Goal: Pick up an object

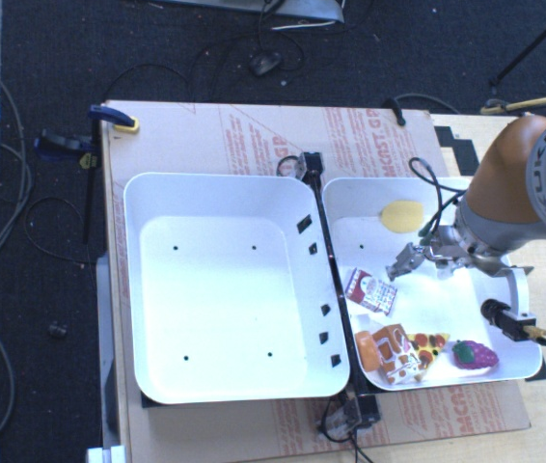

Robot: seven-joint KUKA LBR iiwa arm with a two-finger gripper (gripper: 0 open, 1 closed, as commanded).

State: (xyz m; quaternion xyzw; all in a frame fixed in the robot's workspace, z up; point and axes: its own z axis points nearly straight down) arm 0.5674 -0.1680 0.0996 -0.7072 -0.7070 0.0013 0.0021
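From my remote seat I judge the task is not done: nothing is lifted yet. The left white plastic bin (148, 258) I skip. In the right white plastic bin (350, 196), the small red and white carton (370, 291) lies near its left wall, middle. The pincer (406, 261) hovers just beside it, toward the far-right side; I cannot tell how its jaws stand. The flat yellow round piece (402, 216) lies near the far edge, the purple and green toy (474, 355) at the near right corner.
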